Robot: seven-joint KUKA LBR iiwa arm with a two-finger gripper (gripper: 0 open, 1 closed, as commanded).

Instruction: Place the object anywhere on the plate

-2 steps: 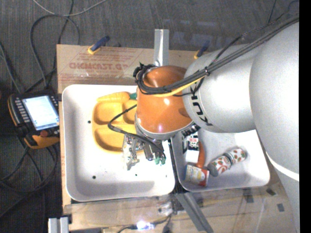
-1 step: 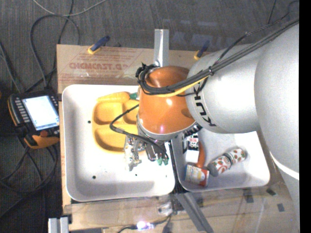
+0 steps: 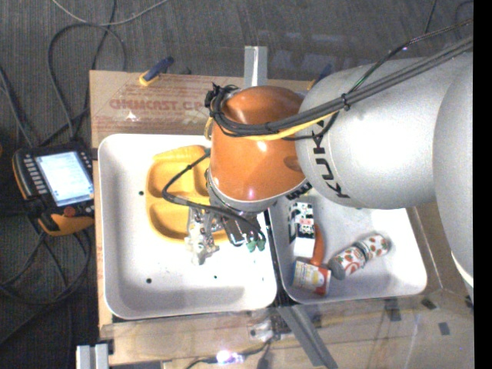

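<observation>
Over the yellow plastic divided plate (image 3: 167, 198) left of centre, the metal two-finger gripper (image 3: 203, 241) hangs, its grip unreadable, while a likely light, stiff orange carton (image 3: 310, 271) lies lower right, best pinched across its flat sides.

The arm (image 3: 384, 137) is a thick, rounded body in pale silver-grey with a smooth satin finish, and it carries black block lettering on its flank (the letters K and U can be read, the rest curves out of sight). Next to the grey comes a glossy orange band (image 3: 254, 148), dome-shaped and bright where the light catches it. Black cables (image 3: 361, 83), with a yellow strand among them, run along the grey shell and loop around the top of the orange part. Below the orange sits a narrow metal ring, then the gripper (image 3: 211, 237), a small cluster of grey metal parts with thin black wires and green fittings.
</observation>
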